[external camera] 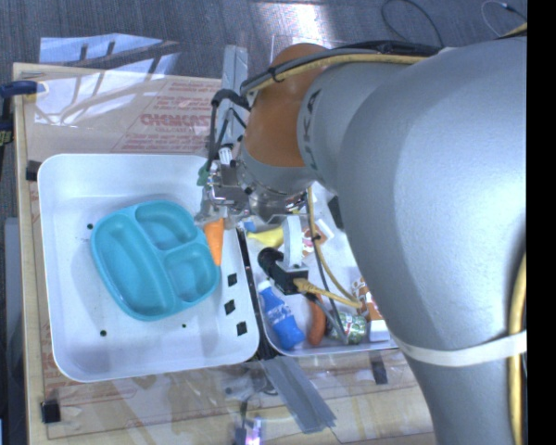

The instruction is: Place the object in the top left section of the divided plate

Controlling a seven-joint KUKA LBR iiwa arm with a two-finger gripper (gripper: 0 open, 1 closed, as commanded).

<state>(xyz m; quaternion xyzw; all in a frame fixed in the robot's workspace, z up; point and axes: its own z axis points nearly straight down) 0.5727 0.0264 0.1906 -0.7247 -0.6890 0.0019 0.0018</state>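
Carrot: orange, short, tapered, standing on end against the right rim of the plate. Gripper just off the plate's upper right edge, close over the carrot; impossible to tell how far open or whether gripping it. Plate blue, three sections, flat in a white bin. Blue bottle farther right of the plate. Surface brown, printed, beyond the plate; grey carpet past that.
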